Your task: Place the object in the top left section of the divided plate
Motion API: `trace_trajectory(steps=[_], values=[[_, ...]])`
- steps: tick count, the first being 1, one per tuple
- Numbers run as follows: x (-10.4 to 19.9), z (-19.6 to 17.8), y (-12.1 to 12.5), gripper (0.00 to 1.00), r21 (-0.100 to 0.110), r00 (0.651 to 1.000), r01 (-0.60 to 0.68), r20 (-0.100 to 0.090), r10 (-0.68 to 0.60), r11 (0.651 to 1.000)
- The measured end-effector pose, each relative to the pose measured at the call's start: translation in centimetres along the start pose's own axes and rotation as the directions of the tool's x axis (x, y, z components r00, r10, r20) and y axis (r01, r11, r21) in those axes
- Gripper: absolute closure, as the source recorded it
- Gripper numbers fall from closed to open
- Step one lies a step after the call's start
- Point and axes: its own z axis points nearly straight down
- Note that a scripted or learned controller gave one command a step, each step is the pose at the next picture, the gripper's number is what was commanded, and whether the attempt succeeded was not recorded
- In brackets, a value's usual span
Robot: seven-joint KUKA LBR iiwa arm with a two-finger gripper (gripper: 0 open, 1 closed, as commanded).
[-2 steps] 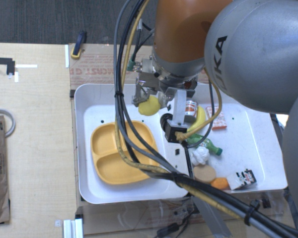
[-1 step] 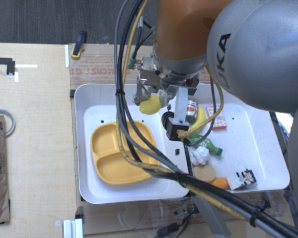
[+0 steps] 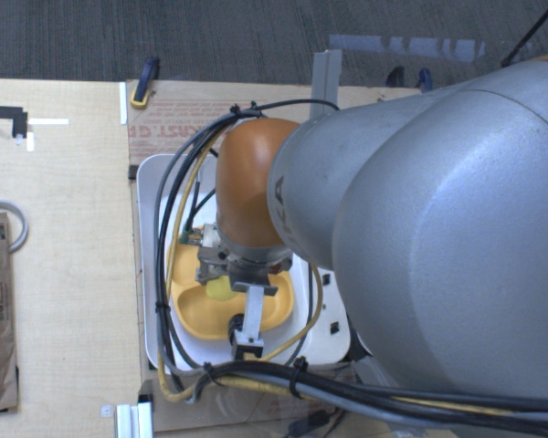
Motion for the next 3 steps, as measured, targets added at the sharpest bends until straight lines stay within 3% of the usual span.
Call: trace_trajectory(steps=[1,2,3], values=[[-2.2,-18.9,5.2,1.00,-0.002,0.927,-0.375,-0.001,0.375,0.927],[-2.7,-8.5,0.6,1.00,0.000,0.860,-0.511,0.000,0.511,0.860],[-6.7,-19.9,5.4,1.00,-0.001,0.877,-0.480,-0.001,0.480,0.877]])
